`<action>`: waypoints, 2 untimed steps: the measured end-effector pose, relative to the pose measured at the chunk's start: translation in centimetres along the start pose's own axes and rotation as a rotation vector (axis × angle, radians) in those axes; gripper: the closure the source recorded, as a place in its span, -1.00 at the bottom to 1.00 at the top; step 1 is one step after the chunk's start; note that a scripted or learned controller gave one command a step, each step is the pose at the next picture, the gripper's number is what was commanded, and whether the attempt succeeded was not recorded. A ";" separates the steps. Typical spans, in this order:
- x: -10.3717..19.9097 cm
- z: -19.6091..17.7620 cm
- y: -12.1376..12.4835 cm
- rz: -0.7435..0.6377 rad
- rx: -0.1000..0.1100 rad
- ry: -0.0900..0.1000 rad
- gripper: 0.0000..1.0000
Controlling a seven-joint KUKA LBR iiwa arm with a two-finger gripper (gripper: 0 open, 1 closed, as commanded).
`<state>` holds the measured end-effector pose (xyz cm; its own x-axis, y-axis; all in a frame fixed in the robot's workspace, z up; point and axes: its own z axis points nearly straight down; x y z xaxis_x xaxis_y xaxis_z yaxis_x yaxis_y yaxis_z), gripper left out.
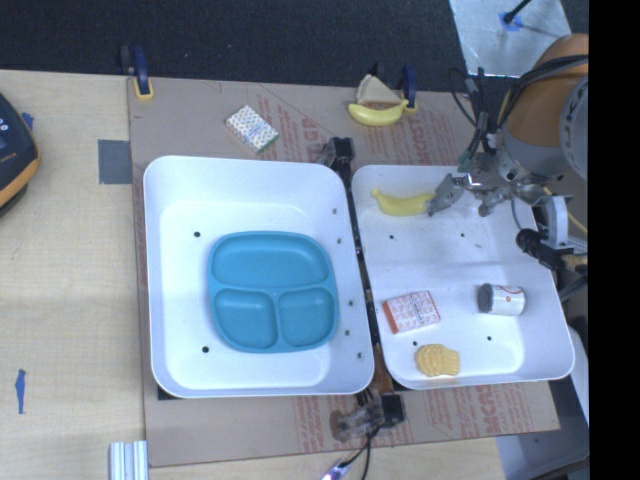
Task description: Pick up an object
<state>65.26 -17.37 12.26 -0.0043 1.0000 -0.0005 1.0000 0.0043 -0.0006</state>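
gripper [466, 195] – two metal fingers spread open, nothing between them | hovering over far end of right white bin [540, 363] | yellow plastic banana [402, 204] just left of it – lying on bin floor

Single fixed overhead camera, slanted down on both bins [160, 268], fairly distant.

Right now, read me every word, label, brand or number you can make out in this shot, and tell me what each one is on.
No text reads clearly.
Red and white packet in the right bin: printing too small to read.
Small can: red label blurred.
Patterned packet above the left bin: pattern, no readable words.
Cardboard sheet under the bins: faint red lettering, too washed out.
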 end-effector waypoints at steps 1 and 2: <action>5.5 3.1 -5.3 -0.002 0.004 0.000 -1.00; 2.6 3.0 -0.5 -0.001 0.001 0.000 -1.00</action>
<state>64.74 -14.81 9.24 -0.0048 1.0000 -0.0002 1.0000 0.0048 -0.0015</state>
